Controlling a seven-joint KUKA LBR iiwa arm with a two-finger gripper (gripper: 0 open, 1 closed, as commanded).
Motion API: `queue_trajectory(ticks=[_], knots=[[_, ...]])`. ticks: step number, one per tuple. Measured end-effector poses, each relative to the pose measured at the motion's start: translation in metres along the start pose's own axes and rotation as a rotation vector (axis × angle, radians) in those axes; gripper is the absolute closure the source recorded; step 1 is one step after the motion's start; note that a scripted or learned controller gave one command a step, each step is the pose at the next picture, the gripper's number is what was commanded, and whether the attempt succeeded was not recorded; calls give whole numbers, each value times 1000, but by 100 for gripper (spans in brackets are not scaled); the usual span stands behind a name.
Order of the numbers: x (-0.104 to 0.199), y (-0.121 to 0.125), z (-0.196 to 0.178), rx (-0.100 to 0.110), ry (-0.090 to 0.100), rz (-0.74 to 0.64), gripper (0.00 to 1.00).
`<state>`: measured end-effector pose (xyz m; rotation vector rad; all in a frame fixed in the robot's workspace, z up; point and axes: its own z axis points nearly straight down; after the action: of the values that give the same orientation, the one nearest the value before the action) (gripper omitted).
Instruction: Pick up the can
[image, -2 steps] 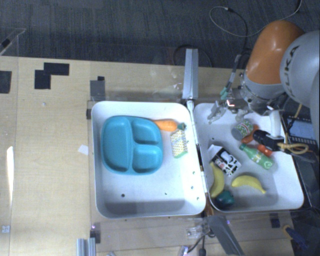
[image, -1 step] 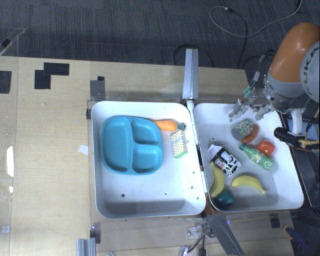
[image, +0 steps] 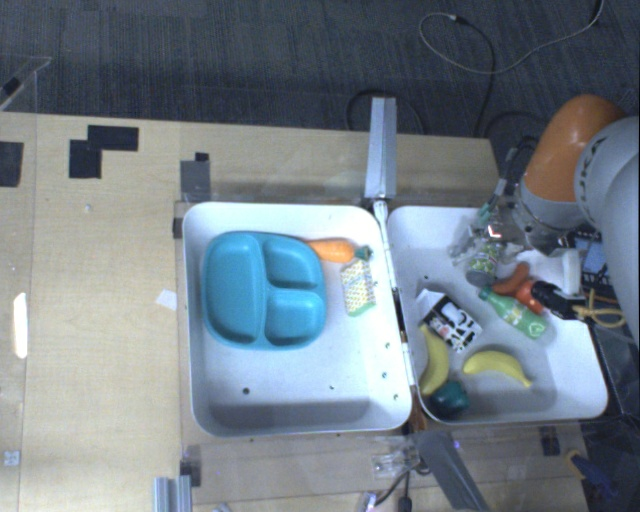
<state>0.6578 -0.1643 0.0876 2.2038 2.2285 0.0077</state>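
toward the far edge of the right bin (image: 590, 395), a little in from its far-right corner, what looks like the can (image: 484, 262) lies just under the gripper (image: 490, 238); it is small, blurred and partly covered by the wrist, so its pose, upright or lying, cannot be told. the gripper hangs directly over it, and whether the jaws are spread or pressed together cannot be told from this slant, nor whether anything sits between them. just beside the can, toward the right edge, lie a red-orange item (image: 516, 280) and a green bottle (image: 516, 312), touching or nearly so. nearer the middle sits a black-and-white box (image: 452, 322), with two bananas (image: 497, 366) and a dark teal ball (image: 450, 397) along the near edge. the left bin (image: 300, 400) holds a blue divided plate (image: 264, 290), a carrot (image: 334, 250) and a small patterned packet (image: 358, 291).

judging from this, the step in hand is the approach or closing on the can. the next move calls for a clean close around the can alone, clear of the bottle and red item, then a straight lift.
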Motion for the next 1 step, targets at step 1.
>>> queue_trajectory(ticks=[1], knots=[[1,4,-15,-11,-2,-4,100]])
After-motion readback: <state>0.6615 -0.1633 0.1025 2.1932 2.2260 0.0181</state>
